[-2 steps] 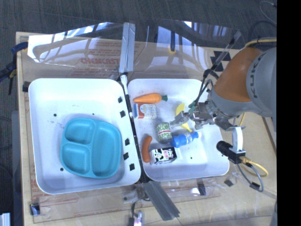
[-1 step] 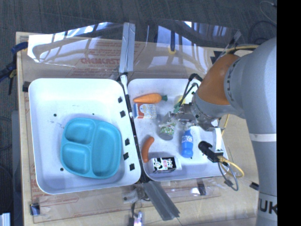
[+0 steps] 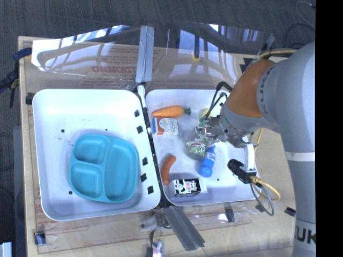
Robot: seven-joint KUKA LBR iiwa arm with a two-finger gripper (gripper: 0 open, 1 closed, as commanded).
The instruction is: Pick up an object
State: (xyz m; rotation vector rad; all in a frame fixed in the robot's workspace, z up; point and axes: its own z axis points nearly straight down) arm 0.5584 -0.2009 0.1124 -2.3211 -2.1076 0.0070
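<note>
Grey and bulky, the arm (image 3: 292, 122) fills the right side of the view and rises closest to the lens, its orange band (image 3: 252, 92) sitting just above the wrist. It reaches down into the right bin (image 3: 177, 98), and the jaws (image 3: 208, 131) hang over the middle of that bin, right above a crumpled clear packet (image 3: 196, 146) with green and dark print. Whether they are parted or closed I cannot tell, since the wrist hides them from above, and nothing can be seen gripped between them.

Just below the packet, touching it, lies a blue bottle (image 3: 207, 164), tilted on its side. An orange carrot (image 3: 169, 112) with a green tip rests near the bin's top edge, and a small white carton (image 3: 165, 126) with red and blue marks lies just beneath it; its printing is too small to read. An orange sausage-shaped piece (image 3: 168, 168) lies by the left wall, and near the front wall sits a black-and-white box (image 3: 187, 187) with a cow-like pattern, its lettering unreadable.

The left bin (image 3: 48, 111) holds a teal divided plate (image 3: 104, 167) with three compartments.

Behind the bins, on the surface (image 3: 80, 71), reddish writing shows through a clear sheet, too blurred to read with certainty. White letters "UK" show on the arm's base at the lower right.
</note>
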